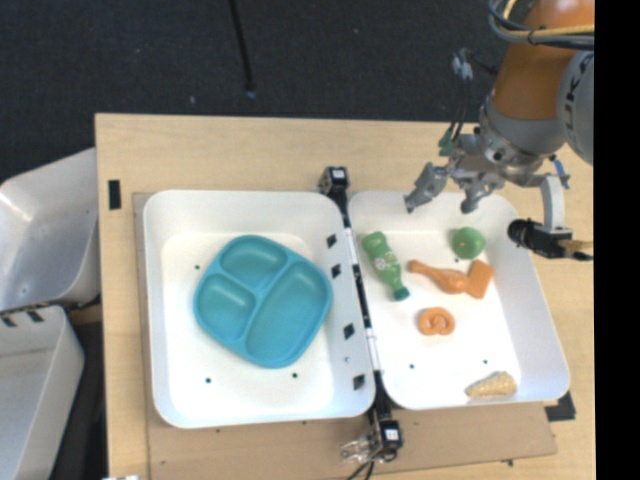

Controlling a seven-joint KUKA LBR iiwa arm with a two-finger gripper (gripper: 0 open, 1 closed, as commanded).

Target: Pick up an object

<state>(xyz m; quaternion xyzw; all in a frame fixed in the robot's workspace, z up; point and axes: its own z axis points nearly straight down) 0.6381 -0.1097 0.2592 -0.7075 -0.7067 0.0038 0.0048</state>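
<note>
My gripper [442, 199] hangs over the far edge of the right bin [535, 308], its two fingers spread open with nothing between them. Below it in that bin lie a green ball [466, 240], an orange carrot-shaped toy [455, 277], a green bottle [384, 262], a small orange ring [435, 321] and a tan bread-like piece [492, 385] near the front corner. The green ball is the closest thing to my fingers, a little toward the front and right of them.
The left bin [170, 378] holds a teal divided plate [262, 300]. A ridge with black clips [352, 298] separates the two bins. A white container [40, 238] stands off the bench at the left.
</note>
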